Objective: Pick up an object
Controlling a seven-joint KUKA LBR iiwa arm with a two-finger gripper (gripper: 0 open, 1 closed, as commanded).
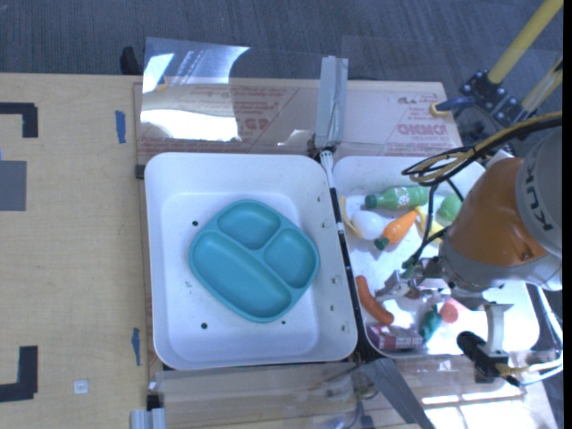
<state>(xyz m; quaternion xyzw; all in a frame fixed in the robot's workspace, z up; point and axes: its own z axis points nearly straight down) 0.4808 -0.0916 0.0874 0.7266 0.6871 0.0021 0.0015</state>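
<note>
A grey KUKA arm [500, 217], marked by its orange band, is seen lowered over the right bin [349, 172], where a clutter of small toy items is gathered. The gripper [413, 286] is positioned low among them, near the bin's front half; how wide it stands cannot be told from this angle, and nothing can be confirmed as held. The pickable objects are crowded toward the bin's left wall: a green bottle [396, 198] lies on its side at the back, an orange carrot [399, 228] is tilted just below it, a red-orange sausage-shaped piece [372, 301] rests along the dividing wall, and a small teal item [431, 325] with a red piece [449, 311] beside it lies just by the gripper. The arm appears to have been brought down here because the objects are clustered in this bin, so a grasp is judged to be in progress rather than completed. Open room is scarce on this side, with the wall and neighbouring items close on the left and cables draped over the arm. The left bin [170, 186] offers the freer space, being occupied by a teal divided plate [255, 259] set near its centre, with bare white floor left around it.
</note>
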